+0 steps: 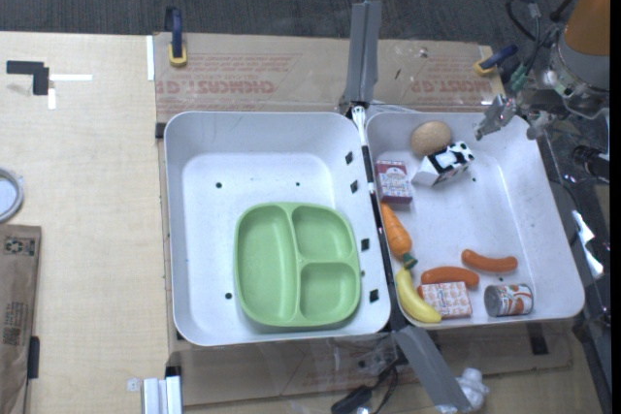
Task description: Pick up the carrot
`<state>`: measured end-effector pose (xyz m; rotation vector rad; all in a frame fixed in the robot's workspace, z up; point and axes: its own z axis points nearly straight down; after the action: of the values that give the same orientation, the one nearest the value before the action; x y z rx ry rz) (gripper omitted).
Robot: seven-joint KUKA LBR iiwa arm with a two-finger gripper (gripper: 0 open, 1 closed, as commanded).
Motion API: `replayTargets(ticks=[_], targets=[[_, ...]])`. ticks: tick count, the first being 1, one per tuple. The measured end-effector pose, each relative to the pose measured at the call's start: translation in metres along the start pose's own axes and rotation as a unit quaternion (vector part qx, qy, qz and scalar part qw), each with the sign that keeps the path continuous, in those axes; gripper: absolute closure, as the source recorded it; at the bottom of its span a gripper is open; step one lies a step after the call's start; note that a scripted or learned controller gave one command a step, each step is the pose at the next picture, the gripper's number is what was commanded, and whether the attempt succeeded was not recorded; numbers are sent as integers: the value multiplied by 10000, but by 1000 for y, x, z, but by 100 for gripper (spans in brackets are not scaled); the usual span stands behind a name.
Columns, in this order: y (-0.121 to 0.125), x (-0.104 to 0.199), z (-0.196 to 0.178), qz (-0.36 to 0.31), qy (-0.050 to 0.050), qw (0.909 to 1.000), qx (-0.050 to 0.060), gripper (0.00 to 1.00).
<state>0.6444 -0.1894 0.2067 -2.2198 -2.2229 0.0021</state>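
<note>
Carrot: the carrot (395, 230) lies in the right bin (543, 238), hard against its left wall, about halfway down that wall, leaf end pointing to the near edge.
Gripper: the gripper (497, 119) hangs over the far right corner of the right bin, at the rim; from where I stand I cannot tell how wide it is set, and nothing shows in it.
Carrot to gripper: well apart; the carrot sits toward the near left of the bin, the gripper up at the far right.
Beside the carrot: one small red box (393, 181) just beyond it, one banana (415, 299) just nearer.
Sausages: two, one (449, 275) next to the banana, one (489, 260) further right.
Other single things in the right bin: one brown potato (431, 137) by the far edge, one black-and-white carton (444, 164) below it, one pink packet (445, 301) and one tin can (508, 300) along the near edge.
Left bin: the left bin (194, 208) carries one green divided plate (296, 264) with three compartments, toward its near right corner.
Bins: two, side by side.
</note>
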Motion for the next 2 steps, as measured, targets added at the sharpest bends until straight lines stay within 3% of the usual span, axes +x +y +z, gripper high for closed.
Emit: replayTargets(ticks=[1, 2], targets=[[-3, 68, 85, -484, -27, 9988, -90, 0], [18, 92, 108, -785, -21, 9969, -69, 0]])
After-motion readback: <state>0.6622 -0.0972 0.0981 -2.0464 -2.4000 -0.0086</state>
